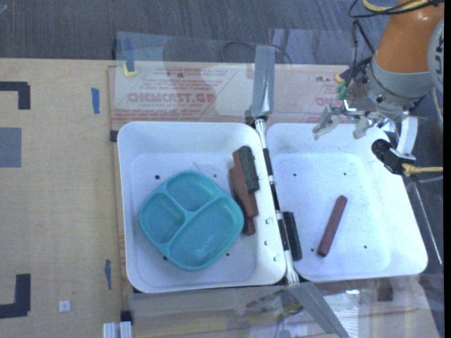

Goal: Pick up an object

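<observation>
A reddish-brown stick point(332, 225) lies at a slant on the floor of the right bin point(394, 259). In the left bin point(137, 146) rests a teal divided plate point(191, 220), with a brown bar point(242, 199) and a dark green-grey block point(246, 168) along its right side. A black bar point(291, 235) lies along the divider between the bins. My gripper point(343, 123) hangs above the far edge of the right bin, open with nothing between its fingers, well clear of the stick.
The arm's orange band point(412, 23) and cables fill the top right corner. A cardboard sheet point(176, 94) lies behind the bins. A metal strip point(263, 83) rises at the bins' shared far corner. Tan bench surface extends to the left.
</observation>
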`<state>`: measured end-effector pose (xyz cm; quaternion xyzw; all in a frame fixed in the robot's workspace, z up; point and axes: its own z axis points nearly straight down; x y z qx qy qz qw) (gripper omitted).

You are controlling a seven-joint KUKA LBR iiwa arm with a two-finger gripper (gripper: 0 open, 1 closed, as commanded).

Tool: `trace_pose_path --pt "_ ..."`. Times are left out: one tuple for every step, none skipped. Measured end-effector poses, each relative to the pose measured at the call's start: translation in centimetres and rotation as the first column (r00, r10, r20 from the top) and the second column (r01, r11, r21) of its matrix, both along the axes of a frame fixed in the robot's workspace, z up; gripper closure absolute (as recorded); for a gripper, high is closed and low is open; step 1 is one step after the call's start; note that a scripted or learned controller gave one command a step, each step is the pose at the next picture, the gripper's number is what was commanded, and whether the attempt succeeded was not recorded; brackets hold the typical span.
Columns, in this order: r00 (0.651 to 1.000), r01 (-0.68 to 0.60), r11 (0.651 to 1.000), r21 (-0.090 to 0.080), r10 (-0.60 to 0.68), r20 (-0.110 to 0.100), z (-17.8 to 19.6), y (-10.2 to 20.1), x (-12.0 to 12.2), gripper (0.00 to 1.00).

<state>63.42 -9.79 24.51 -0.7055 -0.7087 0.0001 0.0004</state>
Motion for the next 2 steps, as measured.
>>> trace_pose_path --pt "0.989 0.147 0.989 0.000 -0.147 -0.001 -6.5 -2.9 -4.4 0.00" --pt "0.988 0.155 0.988 -0.002 -0.155 0.013 -15.6 -2.8 -9.0 0.00"
